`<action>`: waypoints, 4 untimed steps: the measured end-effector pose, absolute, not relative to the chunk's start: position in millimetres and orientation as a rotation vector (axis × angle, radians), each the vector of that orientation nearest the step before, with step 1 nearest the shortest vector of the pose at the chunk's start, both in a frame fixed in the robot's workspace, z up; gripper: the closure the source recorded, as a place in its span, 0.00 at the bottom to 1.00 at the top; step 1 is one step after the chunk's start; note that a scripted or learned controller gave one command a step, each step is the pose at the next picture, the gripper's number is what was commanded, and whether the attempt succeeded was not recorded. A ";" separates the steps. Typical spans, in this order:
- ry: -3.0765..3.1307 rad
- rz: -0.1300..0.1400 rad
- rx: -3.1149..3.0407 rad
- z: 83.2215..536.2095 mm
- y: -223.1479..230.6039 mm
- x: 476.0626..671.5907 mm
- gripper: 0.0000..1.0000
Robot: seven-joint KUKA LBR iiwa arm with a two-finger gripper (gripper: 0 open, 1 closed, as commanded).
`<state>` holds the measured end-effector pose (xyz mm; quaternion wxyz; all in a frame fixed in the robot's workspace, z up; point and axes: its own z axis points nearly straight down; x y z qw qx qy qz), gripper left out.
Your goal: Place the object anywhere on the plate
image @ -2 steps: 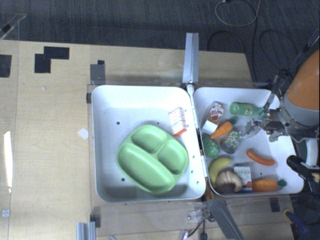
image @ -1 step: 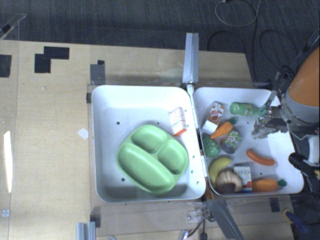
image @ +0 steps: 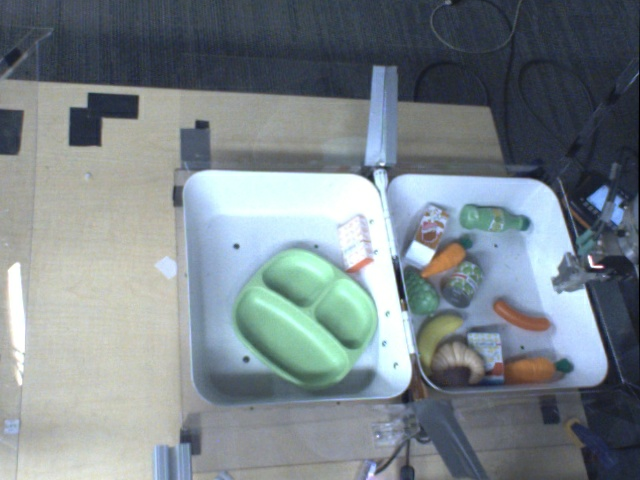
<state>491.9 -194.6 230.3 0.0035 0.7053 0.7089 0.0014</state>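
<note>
Pale wooden counter [image: 90, 298] carries two white bins side by side. At the right bin's [image: 545, 196] outer rim sits the tool [image: 585, 266]; whether it is open or closed cannot be told. Well off to its left, in the left bin [image: 215, 218], lies the green three-compartment plate [image: 305, 315], glossy and rounded. Nearer the tool, a small red-and-white carton [image: 355, 243] leans beside the plate's far edge.

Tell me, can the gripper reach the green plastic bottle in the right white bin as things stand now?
Probably yes. The green plastic bottle lies on its side near the far wall of the right white bin, nothing on top of it, apart from its neighbours. The gripper sits at that bin's right edge.
</note>
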 end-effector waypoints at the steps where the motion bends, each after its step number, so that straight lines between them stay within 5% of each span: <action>1: 1.993 0.004 2.426 160.2 -90.2 491.8 1.00; 2: 2.046 0.005 2.383 184.7 41.9 494.4 1.00; 3: 2.307 0.003 2.131 183.8 81.5 487.5 1.00; 4: 2.310 0.006 2.124 203.0 40.2 488.2 1.00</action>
